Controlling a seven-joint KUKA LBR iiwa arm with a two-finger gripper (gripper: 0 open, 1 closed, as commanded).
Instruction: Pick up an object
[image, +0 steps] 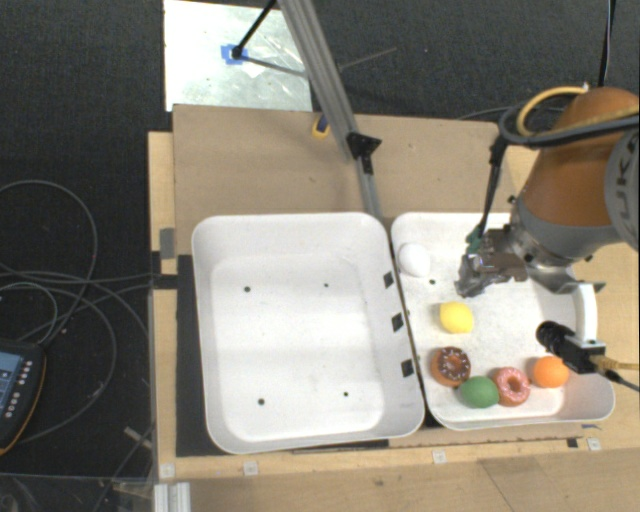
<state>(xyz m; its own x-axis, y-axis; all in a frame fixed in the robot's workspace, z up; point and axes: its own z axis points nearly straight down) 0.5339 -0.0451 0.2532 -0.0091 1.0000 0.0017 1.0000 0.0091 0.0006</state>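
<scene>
My gripper hangs over the right bin, just above and to the right of a yellow lemon-like object. A white egg-shaped object lies to the gripper's upper left near the bin's left wall. Along the bin's near side sit a chocolate donut, a green ball, a pink donut and an orange ball. The fingers are dark and blurred from this angle, and nothing shows between them.
The left bin stands beside the right one, with black clips on the shared edge. A black fixture sticks into the right bin near the orange ball. A grey camera pole slants across the back of the bench.
</scene>
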